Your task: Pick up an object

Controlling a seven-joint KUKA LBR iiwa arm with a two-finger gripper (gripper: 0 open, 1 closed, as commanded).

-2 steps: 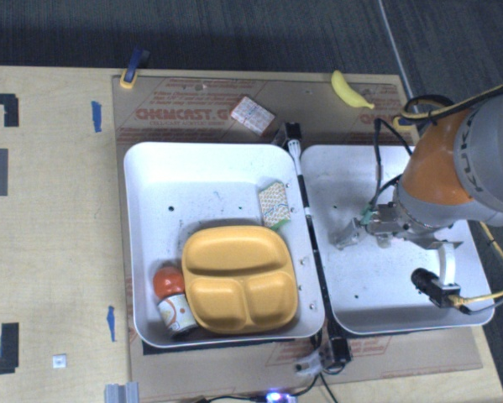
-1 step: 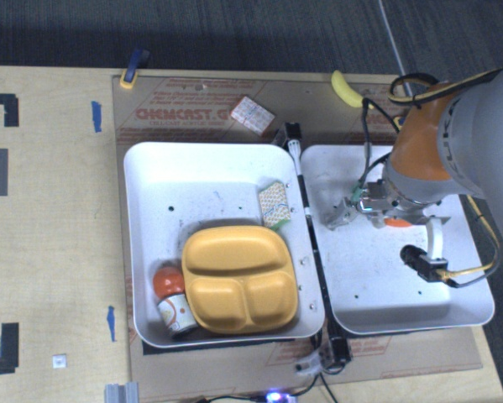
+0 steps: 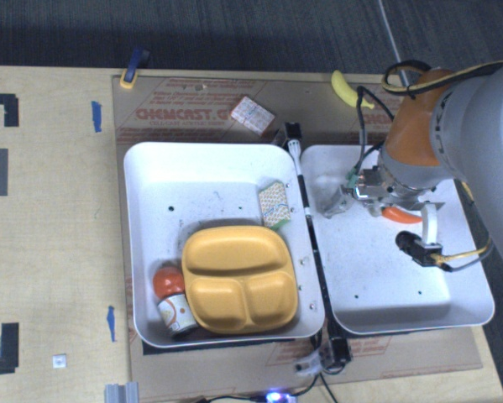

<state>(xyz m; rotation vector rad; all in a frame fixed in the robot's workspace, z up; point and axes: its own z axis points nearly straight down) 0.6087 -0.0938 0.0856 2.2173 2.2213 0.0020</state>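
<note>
In the left bin (image 3: 142, 225), a yellow divided tray (image 3: 238, 277) lies flat, long axis roughly left-right, untouched beside a small bottle (image 3: 172, 300). In the right bin (image 3: 453, 305), the gripper (image 3: 377, 193) hovers low; I cannot tell its jaw state, and nothing is visibly lifted yet

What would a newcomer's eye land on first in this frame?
Probably the big yellow divided tray lying in the left bin, with a small orange-capped bottle tucked against its left side. Next, the grey arm's orange band above the right bin, where an orange object peeks out beneath the wrist.
</note>
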